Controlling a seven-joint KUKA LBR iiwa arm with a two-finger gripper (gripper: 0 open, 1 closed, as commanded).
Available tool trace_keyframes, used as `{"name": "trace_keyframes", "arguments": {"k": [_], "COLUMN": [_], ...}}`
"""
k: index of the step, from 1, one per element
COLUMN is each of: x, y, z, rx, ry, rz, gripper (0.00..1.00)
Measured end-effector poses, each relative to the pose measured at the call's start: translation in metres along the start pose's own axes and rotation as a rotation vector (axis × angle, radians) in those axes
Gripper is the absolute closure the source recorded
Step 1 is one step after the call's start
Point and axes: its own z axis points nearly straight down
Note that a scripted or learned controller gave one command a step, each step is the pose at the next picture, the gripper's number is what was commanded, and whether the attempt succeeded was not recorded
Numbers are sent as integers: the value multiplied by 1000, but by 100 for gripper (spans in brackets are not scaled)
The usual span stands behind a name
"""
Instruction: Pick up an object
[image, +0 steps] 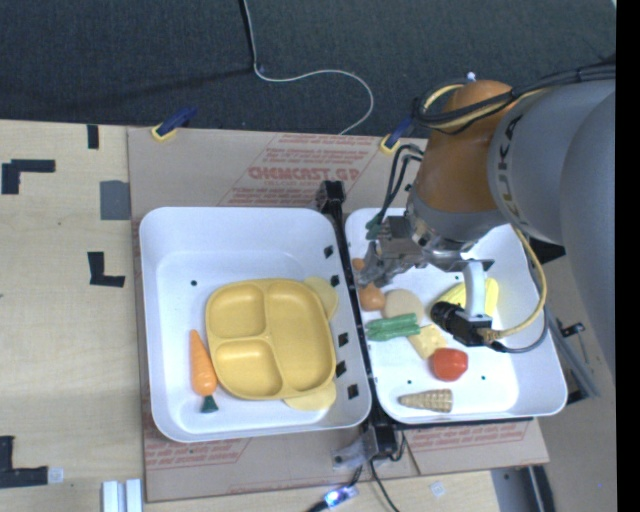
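Bench: carries two white bins side by side.
Arm: grey with an orange band, lowered over the right bin.
Left bin: yellow divided tray, toy carrot.
Right bin contents: green piece, tomato, cone, small orange item.
Claw: just above the orange item; cannot tell its opening or any hold.
Progress: reach apparently made; grasp and lift outstanding.
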Motion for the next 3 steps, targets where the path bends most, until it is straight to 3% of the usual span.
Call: {"name": "trace_keyframes", "arguments": {"k": [1,2,3], "x": [45,61,70], "y": [-37,-60,-61], "z": [-18,-10,-7], "rx": [0,2,1], "ry": [2,-1,0], "rz": [-2,2,2], "gripper": [100,100,100]}}
